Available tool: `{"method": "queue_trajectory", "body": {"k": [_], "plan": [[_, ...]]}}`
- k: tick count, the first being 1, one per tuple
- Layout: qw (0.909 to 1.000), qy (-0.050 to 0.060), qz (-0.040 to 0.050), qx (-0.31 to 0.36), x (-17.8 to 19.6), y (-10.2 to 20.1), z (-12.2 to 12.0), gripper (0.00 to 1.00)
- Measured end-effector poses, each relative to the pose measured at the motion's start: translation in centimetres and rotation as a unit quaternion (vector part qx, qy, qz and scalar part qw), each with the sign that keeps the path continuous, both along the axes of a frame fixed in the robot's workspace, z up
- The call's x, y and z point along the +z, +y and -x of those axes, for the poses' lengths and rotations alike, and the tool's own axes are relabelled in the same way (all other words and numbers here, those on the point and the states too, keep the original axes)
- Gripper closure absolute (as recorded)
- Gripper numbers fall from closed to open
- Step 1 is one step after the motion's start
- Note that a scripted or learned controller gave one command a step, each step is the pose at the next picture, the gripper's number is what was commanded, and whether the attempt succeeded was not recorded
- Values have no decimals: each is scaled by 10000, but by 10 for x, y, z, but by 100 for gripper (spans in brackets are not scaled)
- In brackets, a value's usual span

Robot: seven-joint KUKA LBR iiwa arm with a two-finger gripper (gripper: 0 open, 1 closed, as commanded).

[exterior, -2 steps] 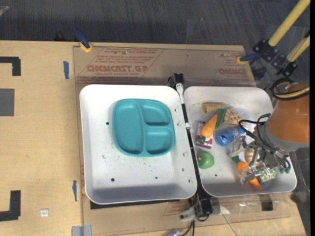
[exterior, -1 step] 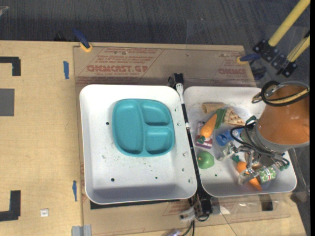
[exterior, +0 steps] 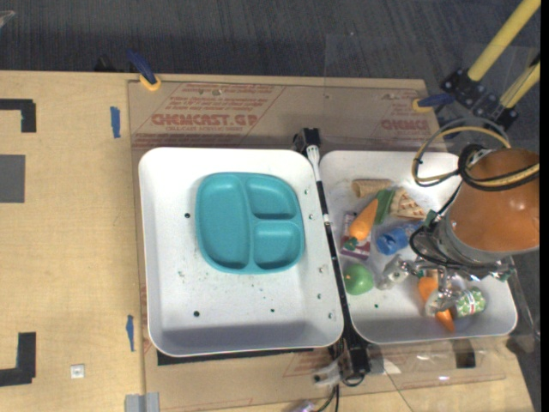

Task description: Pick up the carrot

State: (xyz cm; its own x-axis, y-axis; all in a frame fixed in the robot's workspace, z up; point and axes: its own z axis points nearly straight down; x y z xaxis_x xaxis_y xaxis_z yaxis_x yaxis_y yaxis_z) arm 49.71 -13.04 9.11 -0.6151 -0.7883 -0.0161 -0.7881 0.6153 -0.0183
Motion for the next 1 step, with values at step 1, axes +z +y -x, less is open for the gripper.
{"method": "queue_trajectory", "body": {"k": [1], "plan": [[9629,-12,44,2698,0,11,7,0]]}}
